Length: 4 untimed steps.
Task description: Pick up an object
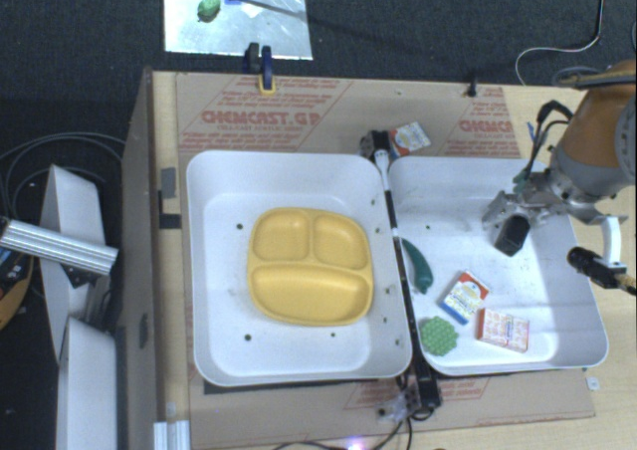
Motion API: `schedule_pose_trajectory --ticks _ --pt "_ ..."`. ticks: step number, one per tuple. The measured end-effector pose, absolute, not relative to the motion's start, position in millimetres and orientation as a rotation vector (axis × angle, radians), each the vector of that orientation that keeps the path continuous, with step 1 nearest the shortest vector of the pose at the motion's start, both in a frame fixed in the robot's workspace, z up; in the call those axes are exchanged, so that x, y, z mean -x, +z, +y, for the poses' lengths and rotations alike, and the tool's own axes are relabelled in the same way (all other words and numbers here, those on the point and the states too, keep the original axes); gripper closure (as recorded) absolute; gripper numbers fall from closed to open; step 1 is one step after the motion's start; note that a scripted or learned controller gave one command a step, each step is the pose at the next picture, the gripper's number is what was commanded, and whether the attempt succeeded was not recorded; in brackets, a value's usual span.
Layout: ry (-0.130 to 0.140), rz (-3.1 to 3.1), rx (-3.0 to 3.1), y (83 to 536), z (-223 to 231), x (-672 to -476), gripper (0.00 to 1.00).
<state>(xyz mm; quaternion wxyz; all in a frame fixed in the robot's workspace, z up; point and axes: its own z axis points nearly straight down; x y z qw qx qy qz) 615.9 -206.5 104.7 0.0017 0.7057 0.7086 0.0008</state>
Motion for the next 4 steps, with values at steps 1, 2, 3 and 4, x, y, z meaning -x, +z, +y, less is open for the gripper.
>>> schedule_pose_trajectory --ticks 1,2,3,4 --pt "0.003 2.224 -2.214 125 -206 -620.2 0.0" --pt "0.0 2.223 -2.219 93 -206 -604.3 0.0" --pt "0.003 2.224 -2.214 102 -206 -620.1 0.0" --pt "0.003 2.224 -2.213 121 -206 -642.6 0.0"
